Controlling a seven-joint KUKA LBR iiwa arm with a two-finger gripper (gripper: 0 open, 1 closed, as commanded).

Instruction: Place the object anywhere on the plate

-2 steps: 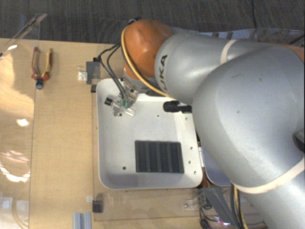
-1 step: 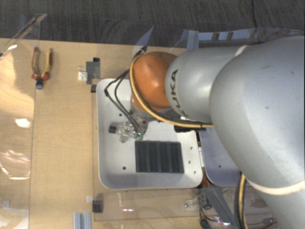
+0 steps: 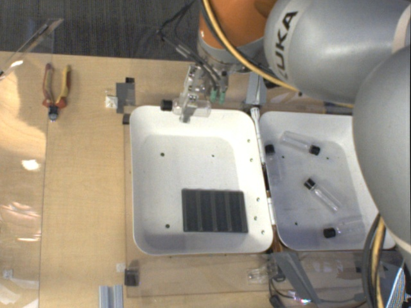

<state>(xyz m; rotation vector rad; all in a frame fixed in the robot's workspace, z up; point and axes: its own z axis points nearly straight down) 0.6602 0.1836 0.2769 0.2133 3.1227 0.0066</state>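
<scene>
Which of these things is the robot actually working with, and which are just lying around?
Part of the job:
gripper
clear vial at its tip
dark ribbed plate
left bin

Lying about:
three vials in the right bin
pliers on the bench

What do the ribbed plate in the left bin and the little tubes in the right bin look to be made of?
Plate: dark, matte, ridged, probably plastic or rubber. Tubes: see-through bodies with black caps, so clear plastic or glass; the view cannot settle which.
</scene>
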